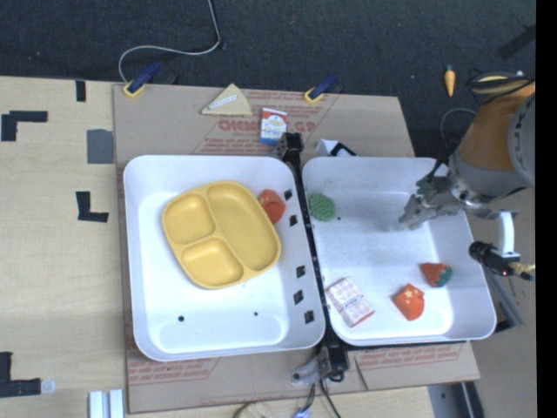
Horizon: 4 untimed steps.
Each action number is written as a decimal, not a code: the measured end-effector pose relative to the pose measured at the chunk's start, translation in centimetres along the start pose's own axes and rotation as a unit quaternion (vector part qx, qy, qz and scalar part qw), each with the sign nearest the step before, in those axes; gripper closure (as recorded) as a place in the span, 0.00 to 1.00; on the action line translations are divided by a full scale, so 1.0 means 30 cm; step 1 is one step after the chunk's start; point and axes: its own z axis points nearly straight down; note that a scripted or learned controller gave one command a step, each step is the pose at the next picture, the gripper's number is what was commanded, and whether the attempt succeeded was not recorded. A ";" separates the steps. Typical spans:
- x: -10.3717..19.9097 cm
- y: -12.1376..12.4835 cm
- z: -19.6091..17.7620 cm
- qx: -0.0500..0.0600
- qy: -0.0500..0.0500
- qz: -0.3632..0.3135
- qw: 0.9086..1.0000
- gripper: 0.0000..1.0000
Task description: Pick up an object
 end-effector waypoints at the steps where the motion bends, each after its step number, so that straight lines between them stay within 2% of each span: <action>1: 0.046 0.134 -0.012 -0.001 0.001 -0.001 1.000 0.00; 2: -0.033 -0.208 0.061 0.001 0.001 0.000 1.000 0.00; 3: -0.018 -0.317 0.120 -0.006 -0.001 -0.001 1.000 0.00; 4: -0.016 -0.314 0.086 -0.006 0.000 0.000 1.000 1.00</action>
